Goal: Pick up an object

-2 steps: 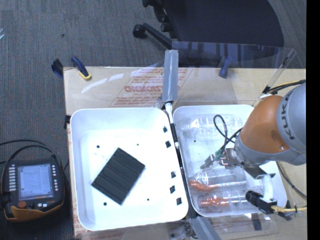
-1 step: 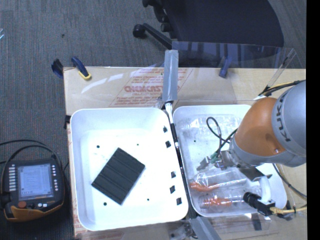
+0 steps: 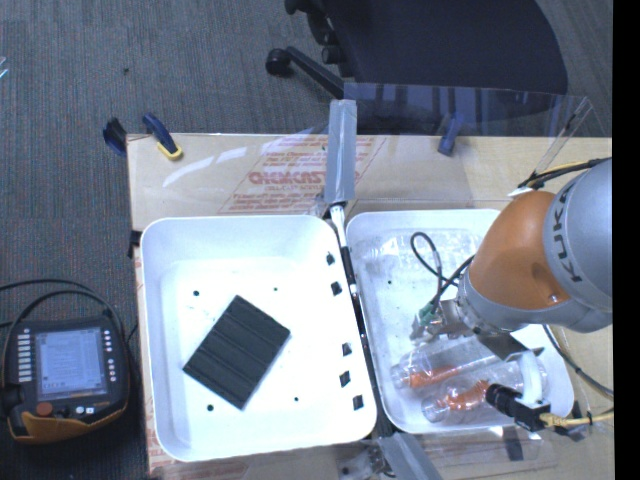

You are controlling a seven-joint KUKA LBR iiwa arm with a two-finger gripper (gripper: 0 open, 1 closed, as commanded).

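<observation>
My gripper (image 3: 432, 318) is low inside the right bin (image 3: 372, 298), just under the orange wrist band (image 3: 510, 258). It hangs over two clear plastic bottles with orange contents: one bottle (image 3: 440, 368) lies right below it and the other bottle (image 3: 480, 398) lies nearer the front edge. A crumpled clear plastic piece (image 3: 400, 253) sits at the back of that bin, beside a black cable loop (image 3: 428, 253). A flat black ribbed pad (image 3: 237, 351) lies tilted in the left bin (image 3: 160, 268), far from the gripper.
A grey post (image 3: 341, 158) rises at the back, between the bins. Black clips (image 3: 345, 348) line the divider. A clear shield (image 3: 480, 118) stands behind the right bin. A teach pendant (image 3: 62, 368) rests on the floor at left. A chair base (image 3: 320, 48) is behind the bench.
</observation>
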